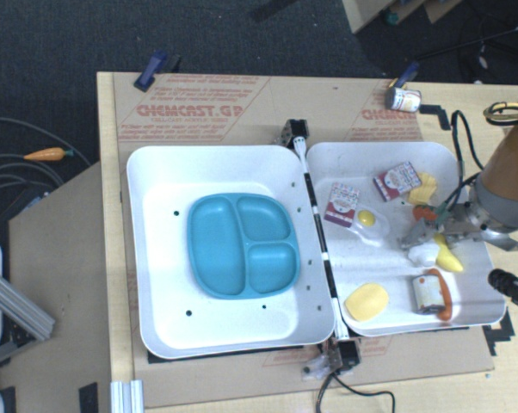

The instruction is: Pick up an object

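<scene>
Two white bins sit side by side on my surface (216,110), and the arm (508,183) comes in from the right, its grey body and orange band hanging over the far edge of the right bin (362,157). It leans down and leftward, so the tool (431,231) sits low among the clutter in that bin's right half. I cannot tell from here whether the tool is released or clenched, and I see nothing clearly caught in it.

Just around the tool lie a small yellow piece (449,260), a red bit (424,213) and a whitish item (422,249). Further up are a red-and-white packet (398,180) and a second packet (342,203), both with print too small for me to read. A yellow round object (366,301) rests near the bin's front left, and a grey block with an orange strap (431,292) lies near the front right.

A blue divided plate (242,244) lies in the left bin (156,317). On the board behind the bins I read "CHEMCAST" in red, repeated in reversed lettering.
</scene>
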`<state>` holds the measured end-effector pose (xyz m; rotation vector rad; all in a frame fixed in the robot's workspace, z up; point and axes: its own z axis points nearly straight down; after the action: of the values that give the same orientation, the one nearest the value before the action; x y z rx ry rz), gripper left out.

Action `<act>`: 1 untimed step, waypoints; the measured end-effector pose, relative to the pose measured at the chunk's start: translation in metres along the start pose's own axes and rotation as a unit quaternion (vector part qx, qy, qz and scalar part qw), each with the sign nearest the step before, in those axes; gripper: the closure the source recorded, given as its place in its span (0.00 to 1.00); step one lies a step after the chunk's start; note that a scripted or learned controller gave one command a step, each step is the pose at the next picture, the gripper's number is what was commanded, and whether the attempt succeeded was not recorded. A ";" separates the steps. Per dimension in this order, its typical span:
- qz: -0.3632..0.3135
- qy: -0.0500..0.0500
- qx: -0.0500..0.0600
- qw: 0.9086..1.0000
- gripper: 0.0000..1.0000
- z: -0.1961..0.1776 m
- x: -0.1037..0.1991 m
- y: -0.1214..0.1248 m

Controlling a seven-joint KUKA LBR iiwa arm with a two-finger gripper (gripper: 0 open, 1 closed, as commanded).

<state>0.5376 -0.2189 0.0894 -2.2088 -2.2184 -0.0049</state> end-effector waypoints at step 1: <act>0.001 -0.004 -0.006 1.000 1.00 -0.016 -0.003 0.003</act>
<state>0.5410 -0.2220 0.1051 -2.2211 -2.2256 -0.0104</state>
